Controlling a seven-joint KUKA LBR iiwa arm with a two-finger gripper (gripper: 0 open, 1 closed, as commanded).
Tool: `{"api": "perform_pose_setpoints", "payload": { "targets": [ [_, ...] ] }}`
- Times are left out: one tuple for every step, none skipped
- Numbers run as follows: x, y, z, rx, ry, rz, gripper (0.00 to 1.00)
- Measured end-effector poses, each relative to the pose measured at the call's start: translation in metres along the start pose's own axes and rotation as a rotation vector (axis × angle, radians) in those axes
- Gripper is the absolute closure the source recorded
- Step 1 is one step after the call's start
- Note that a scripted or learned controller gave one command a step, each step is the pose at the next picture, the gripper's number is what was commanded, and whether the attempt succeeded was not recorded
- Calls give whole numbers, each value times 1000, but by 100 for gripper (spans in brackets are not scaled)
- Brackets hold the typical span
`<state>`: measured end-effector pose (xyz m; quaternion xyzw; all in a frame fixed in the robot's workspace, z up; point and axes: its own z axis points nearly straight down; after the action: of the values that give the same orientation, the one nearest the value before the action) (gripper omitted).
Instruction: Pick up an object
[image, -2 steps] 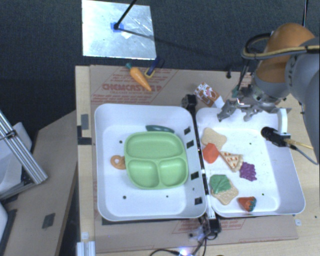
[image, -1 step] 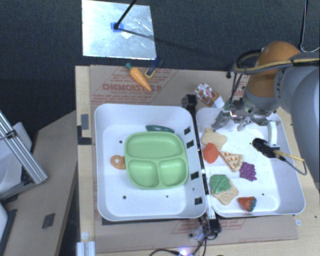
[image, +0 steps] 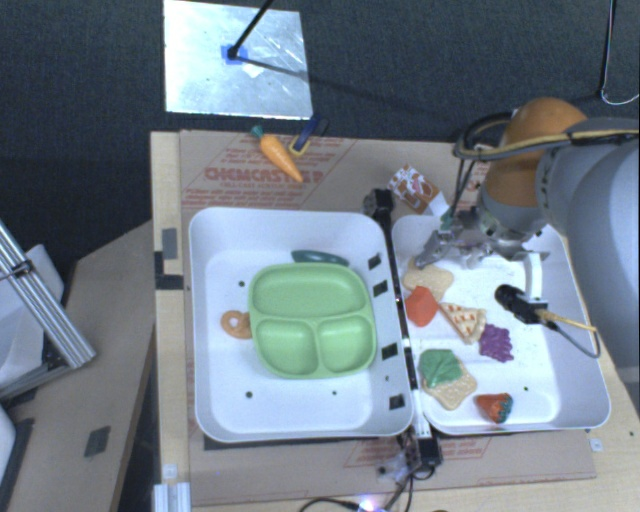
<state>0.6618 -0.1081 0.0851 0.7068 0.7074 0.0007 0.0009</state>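
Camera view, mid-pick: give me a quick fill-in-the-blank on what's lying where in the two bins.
1. The green divided plate lies in the ____ bin as the camera sees it.
2. The purple grapes lie in the ____ bin.
3. The toy carrot lies ____ both bins, on the cardboard.
4. The gripper hangs over the ____ bin.

Missing words: left; right; outside; right

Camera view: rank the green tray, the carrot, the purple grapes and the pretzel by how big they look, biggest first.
1. Green tray, by far the largest.
2. Carrot.
3. Purple grapes and pretzel look about alike, so I won't rank them.
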Motion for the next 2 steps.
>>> {"api": "perform_pose_setpoints", "payload": {
  "targets": [
    [1, 2, -14, -6, 1, 0, 100],
    [-3, 0, -59, -3, 0, 1, 100]
  ]
}}
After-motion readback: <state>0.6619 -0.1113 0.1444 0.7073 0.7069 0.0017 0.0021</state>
